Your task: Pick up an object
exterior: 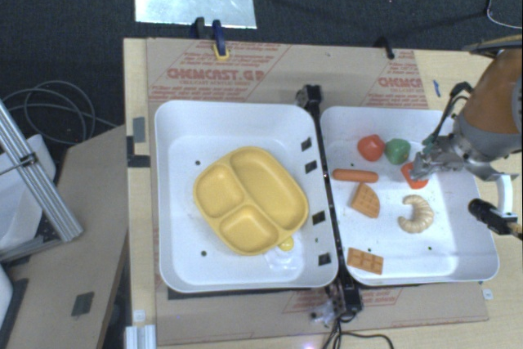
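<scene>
I have the end effector (422, 168) low in the right bin (470, 261), and directly under its tips sits a small orange-red piece (415, 178), partly covered by the metal. I cannot tell from this slanted view whether it is parted around that piece or closed on it, so I don't count it as held.

I judge the piece to be a light, hard plastic toy food, smooth and likely to slip or skid if pinched off-centre; I would take it across its narrow middle.

Just to the end effector's left are a green ball (398, 149) and a red tomato (371, 147), both round and liable to roll if nudged. Below it lies a croissant (417, 213), near but apart. Further left are an orange sausage (355, 175) and a waffle wedge (365, 199); a second waffle (364, 261) lies well off toward the bin's near-left corner.

Open white floor lies below and to the right, so a straight lift looks safest. The bin wall is not close. The yellow divided plate (250, 199) in the left bin (176, 200) on the desk (270, 65) is well out of the way.
</scene>
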`<action>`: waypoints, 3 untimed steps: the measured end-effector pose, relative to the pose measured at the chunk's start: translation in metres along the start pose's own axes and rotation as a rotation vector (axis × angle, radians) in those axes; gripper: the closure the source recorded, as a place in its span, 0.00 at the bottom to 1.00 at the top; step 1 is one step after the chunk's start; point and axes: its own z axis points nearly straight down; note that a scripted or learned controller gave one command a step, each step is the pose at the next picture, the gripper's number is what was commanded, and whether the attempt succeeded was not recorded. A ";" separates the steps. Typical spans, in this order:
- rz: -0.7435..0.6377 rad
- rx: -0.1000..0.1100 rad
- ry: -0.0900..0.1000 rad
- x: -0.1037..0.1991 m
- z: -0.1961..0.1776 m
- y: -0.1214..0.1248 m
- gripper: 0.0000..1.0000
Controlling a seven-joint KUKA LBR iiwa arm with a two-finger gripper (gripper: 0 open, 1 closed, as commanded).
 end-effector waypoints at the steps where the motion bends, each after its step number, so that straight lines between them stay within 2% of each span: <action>1: 0.000 0.001 0.000 0.000 0.001 0.000 0.00; 2: -0.001 0.002 0.000 -0.002 0.024 0.023 0.00; 3: -0.002 -0.001 0.000 -0.002 0.012 0.023 1.00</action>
